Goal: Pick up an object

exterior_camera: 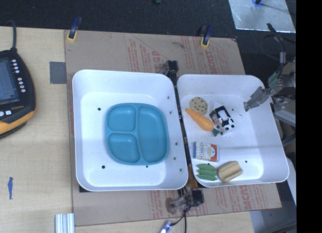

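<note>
The right bin [266, 141] holds several small items: a round cookie [198, 104], an orange carrot [199, 119], a black-and-white toy [222, 119], a small printed carton [206, 151], a green pea pod [206, 172] and a tan bread roll [229, 170]. My gripper [254, 100] hangs over the bin's upper right edge, to the right of the black-and-white toy and apart from every item. Nothing shows in it.
The left bin [88, 126] carries a blue divided plate [136, 133]. A black and orange pendant [12, 91] lies at the bench's left edge. Clamps [205, 34] pin the cardboard sheet under the bins.
</note>
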